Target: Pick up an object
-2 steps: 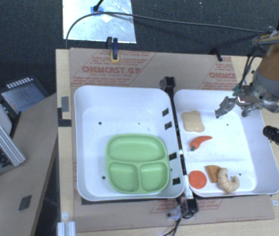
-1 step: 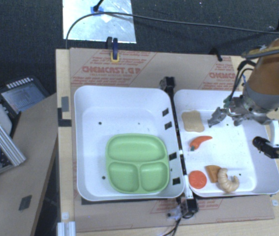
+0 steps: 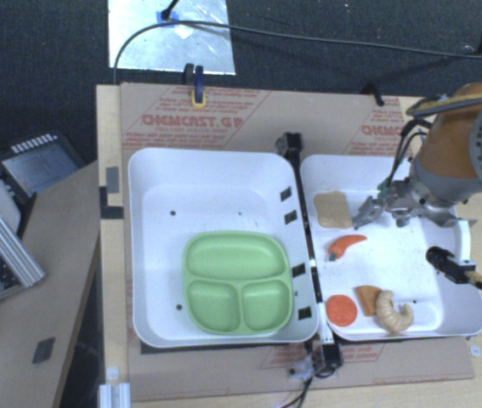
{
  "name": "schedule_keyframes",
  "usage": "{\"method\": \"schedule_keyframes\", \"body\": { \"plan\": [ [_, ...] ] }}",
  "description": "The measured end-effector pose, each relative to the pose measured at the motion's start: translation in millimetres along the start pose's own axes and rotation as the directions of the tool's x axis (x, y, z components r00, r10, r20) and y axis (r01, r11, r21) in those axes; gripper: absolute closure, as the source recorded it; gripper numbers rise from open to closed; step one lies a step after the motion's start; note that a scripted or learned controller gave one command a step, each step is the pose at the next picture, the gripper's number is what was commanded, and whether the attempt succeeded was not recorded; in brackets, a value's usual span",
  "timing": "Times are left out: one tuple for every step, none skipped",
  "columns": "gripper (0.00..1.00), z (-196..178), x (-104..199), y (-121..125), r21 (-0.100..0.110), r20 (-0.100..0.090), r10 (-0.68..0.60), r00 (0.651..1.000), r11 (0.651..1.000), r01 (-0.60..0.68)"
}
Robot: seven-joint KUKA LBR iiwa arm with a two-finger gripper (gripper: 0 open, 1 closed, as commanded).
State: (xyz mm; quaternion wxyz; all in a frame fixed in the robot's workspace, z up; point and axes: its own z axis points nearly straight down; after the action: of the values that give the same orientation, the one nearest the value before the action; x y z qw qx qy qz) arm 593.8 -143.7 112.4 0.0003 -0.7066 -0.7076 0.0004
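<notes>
Your gripper (image 3: 370,212) sits low over the right bin (image 3: 457,321), fingers (image 3: 365,216) pointing toward the bin divider. They look slightly parted with nothing between them; the view is small, so take the exact gap as uncertain. No grasp yet.

Candidates, all in the right bin:
- Tan bread slice (image 3: 334,210): just beside the fingertips, on the side toward the left bin. Closest target. It lies flat, so probably hard to pinch from above.
- Red chili pepper (image 3: 345,245): just below the fingertips in the view, near, not touching. Thin and curved, lying flat on the floor; my guess is this or the bread is the intended pick, given where the fingers hang.
- Orange-red round slice (image 3: 341,310), orange wedge (image 3: 368,298), beige shrimp-like piece (image 3: 394,311): clustered at the near wall, well apart from the fingers. The wedge and shrimp piece touch or nearly touch; can't tell which.

The left bin (image 3: 151,228) holds a green divided plate (image 3: 238,280), far side of the divider from the fingers, not relevant to this reach.

The arm comes in at a tilt, likely so the wrist clears the bin wall. Risk: fingers close on the floor and slide off a flat item.
</notes>
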Motion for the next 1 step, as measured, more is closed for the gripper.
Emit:
{"method": "schedule_keyframes", "body": {
  "plan": [
    [1.0, -13.2, -0.3, 1.4, -0.005, 0.001, -0.001, 1.0, 1.0, 0.001]
  ]
}}
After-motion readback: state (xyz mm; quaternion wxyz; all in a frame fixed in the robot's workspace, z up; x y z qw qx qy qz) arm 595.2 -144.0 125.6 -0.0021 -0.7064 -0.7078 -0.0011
